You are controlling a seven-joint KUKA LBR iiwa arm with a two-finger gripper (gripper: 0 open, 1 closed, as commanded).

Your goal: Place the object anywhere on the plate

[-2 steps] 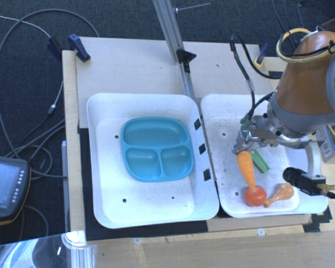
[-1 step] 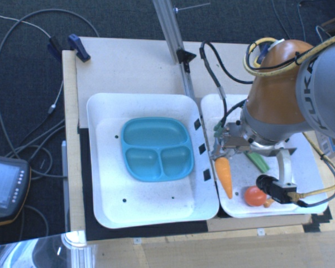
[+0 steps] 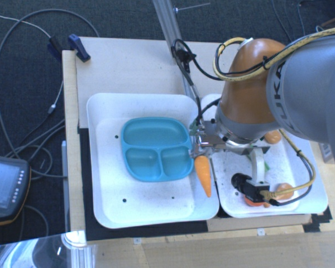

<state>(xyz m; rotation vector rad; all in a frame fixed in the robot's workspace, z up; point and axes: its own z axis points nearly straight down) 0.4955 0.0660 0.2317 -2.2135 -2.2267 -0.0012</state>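
While the blue plate (image 3: 155, 148) in the left bin (image 3: 103, 113) has nothing on it, a toy carrot (image 3: 203, 175) hangs point-down beneath the gripper (image 3: 200, 149), over the seam between the two bins and just beside the plate's right edge. Whether the jaws are clenched on its top cannot be told. By this view, the placing is yet to come: the carrot needs carrying left over the plate and releasing.
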